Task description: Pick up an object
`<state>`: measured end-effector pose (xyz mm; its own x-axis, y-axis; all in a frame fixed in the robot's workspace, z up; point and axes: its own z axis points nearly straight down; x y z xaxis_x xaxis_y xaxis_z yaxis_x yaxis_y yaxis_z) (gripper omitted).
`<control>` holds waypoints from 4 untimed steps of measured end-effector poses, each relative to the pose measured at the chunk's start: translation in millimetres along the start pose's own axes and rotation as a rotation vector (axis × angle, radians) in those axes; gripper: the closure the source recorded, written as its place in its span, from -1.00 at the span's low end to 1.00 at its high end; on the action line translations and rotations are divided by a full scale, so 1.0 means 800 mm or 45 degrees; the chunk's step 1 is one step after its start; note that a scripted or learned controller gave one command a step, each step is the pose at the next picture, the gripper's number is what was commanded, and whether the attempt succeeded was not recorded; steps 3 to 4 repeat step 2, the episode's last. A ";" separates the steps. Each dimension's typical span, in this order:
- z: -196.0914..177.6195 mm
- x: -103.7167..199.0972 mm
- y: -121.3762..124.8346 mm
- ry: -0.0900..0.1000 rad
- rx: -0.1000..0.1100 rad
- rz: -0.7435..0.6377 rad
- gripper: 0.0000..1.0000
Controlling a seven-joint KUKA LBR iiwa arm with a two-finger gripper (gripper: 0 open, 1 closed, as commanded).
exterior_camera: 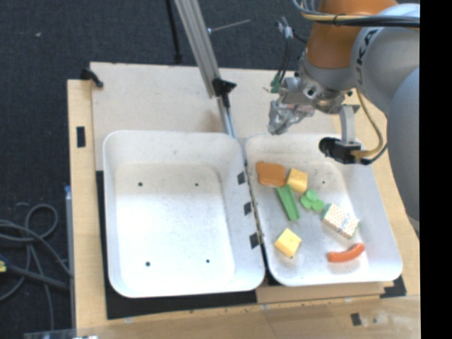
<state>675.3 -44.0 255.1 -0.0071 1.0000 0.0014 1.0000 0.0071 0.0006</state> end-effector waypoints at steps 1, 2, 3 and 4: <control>0.016 0.065 -0.008 -0.001 0.003 0.001 1.00; 0.029 0.130 -0.011 -0.001 0.006 0.000 1.00; 0.029 0.130 -0.011 -0.001 0.006 0.000 1.00; 0.029 0.130 -0.011 -0.001 0.006 0.000 1.00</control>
